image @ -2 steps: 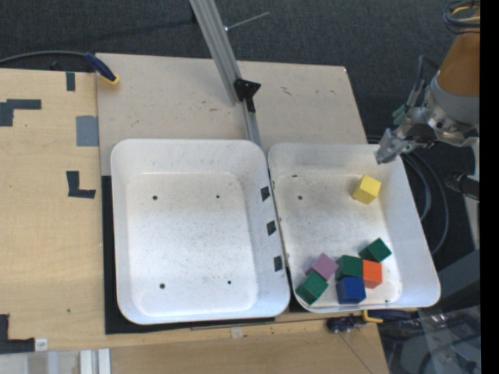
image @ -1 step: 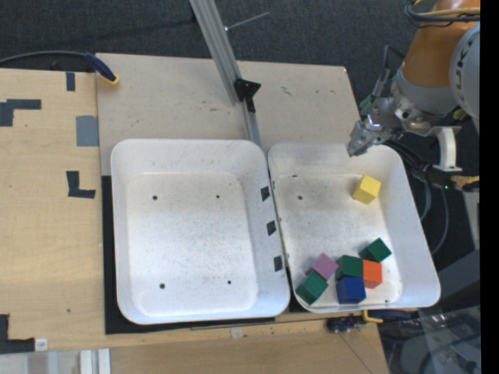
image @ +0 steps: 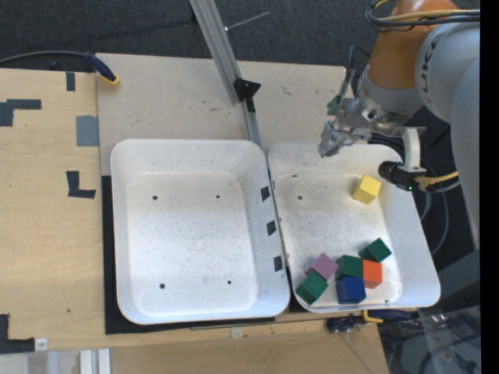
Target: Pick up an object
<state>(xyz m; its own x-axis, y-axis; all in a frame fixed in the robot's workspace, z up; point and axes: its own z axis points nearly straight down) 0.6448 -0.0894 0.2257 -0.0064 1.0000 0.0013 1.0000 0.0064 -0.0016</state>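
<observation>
Six small coloured blocks lay in the right shallow white plastic bin; I judged the approach step, gripper state indeterminate, next requiring descent toward the yellow cube.

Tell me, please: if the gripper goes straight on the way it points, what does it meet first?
Probably the bare floor of the right bin near its far rim; the gripper points down there. The yellow block lies aside. Depth is unclear.

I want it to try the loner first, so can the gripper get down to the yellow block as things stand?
Probably yes. The yellow block sits alone on bare bin floor, apart from the cluster of blocks, and the gripper hangs just up-left of it.
</observation>
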